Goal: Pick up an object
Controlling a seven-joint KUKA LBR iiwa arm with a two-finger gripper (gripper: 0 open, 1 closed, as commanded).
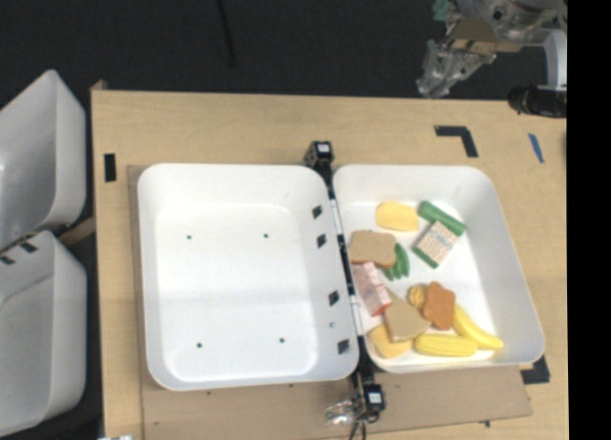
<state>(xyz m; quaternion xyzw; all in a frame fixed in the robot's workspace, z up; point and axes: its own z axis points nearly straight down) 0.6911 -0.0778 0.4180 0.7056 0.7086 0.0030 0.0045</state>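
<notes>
- Looking down on the bench (239,128), we see the gripper (441,71) raised past its far edge, near the far right corner and well apart from both bins
- We cannot tell how its jaws stand; the tip is small and blurred against the dark background, and we see nothing hanging from it
- We judge the task as not yet begun: no object is lifted, and the reach down, the grasp and the lift are all left to do
- All the candidate objects lie in the right bin (496,209); the left bin (229,180) carries nothing we can make out
- Toward the right bin's far edge sit a yellow oval piece (396,216) and a green stick (441,218), with a small green-and-white packet (434,243) just beside them
- Along the bin's left wall lie a tan slice (372,247) and a red-and-white packet (371,286), with a small green piece (401,261) beside the slice
- Near the bin's near edge we find another tan slice (406,321), an orange-brown piece (439,304) and two bananas (449,345), crowded and touching one another
- We think the yellow oval piece stands freest of its neighbours and would be the easier pick
- Both packets show printing, but it is too small for us to read, so we can name no brand or wording
</notes>
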